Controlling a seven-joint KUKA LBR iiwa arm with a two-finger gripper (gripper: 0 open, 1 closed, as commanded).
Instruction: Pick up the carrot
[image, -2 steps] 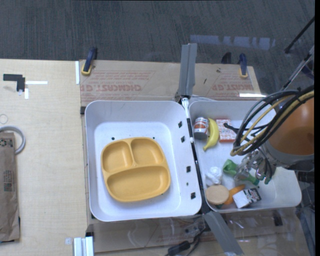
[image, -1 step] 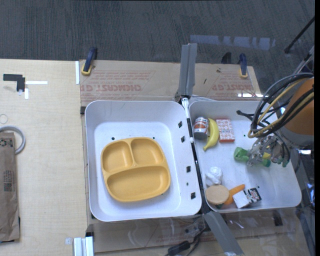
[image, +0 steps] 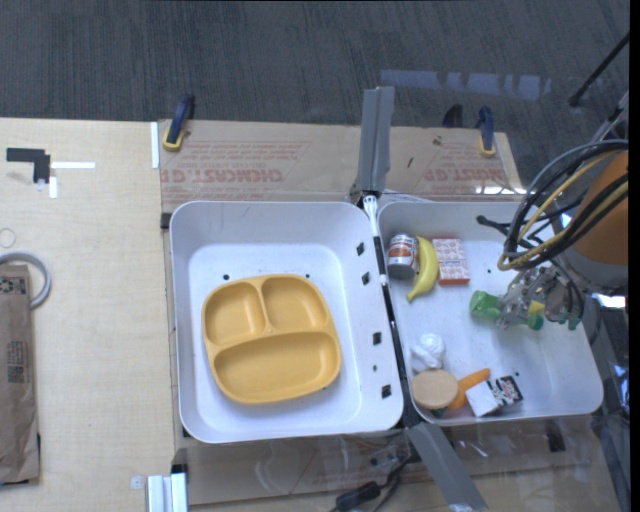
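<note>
A grey robot arm's two-finger gripper (image: 527, 305) hangs over the right-hand shallow white bin (image: 570, 385), beside a green plastic object (image: 486, 305); whether its claw is wide or narrow cannot be told. The small orange carrot (image: 470, 384) lies toward seven o'clock from the gripper, near the bin's front wall, between a round tan disc (image: 434, 388) and a white printed card (image: 494, 394), its long axis running roughly two to eight o'clock.
</note>
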